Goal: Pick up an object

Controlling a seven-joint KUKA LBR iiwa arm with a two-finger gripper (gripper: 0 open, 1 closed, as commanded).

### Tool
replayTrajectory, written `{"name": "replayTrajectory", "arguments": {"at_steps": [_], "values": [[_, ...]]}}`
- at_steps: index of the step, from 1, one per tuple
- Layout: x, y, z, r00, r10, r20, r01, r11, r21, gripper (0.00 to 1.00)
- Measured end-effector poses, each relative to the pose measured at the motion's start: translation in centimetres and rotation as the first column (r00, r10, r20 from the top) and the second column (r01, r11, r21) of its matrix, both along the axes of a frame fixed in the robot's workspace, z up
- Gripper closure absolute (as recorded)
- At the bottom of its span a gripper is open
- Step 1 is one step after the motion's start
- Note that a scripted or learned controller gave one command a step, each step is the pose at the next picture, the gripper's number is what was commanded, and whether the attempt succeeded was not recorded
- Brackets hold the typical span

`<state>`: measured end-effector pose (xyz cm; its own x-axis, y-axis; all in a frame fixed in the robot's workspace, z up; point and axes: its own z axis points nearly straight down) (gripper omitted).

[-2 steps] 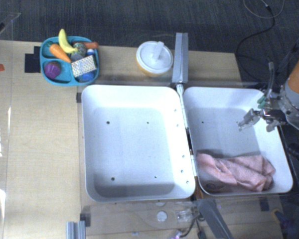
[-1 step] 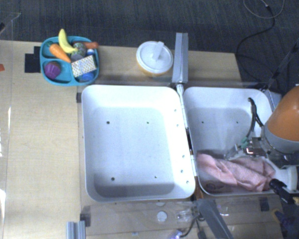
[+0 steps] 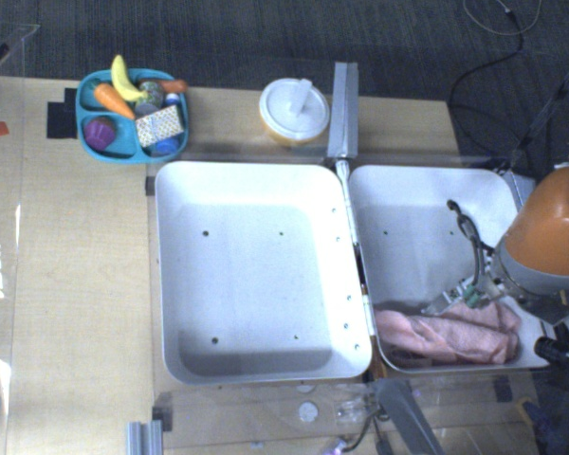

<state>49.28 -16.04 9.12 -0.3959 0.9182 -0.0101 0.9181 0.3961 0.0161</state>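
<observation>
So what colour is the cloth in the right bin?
Pink, the cloth, clearest in the camera view.

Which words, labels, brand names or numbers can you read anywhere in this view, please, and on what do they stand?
None can be read.
The patterned card in the blue plastic compartment tray: a speckled print, too small to read.
The round white lidded tub: no legible marking.

1. I work in a robotics lab: two white bins (image 3: 251,273) sit on a wooden bench (image 3: 66,282).
2. Loose cables (image 3: 498,12) trail over dark carpet (image 3: 218,17); a tray of toy food (image 3: 133,114) waits nearby.
</observation>
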Motion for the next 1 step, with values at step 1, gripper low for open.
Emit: {"name": "replayTrajectory", "arguments": {"at_steps": [1], "values": [[3.55,0.64,3.20,0.995,-0.095,-0.013,0.095,0.995,0.003,0.00]]}}
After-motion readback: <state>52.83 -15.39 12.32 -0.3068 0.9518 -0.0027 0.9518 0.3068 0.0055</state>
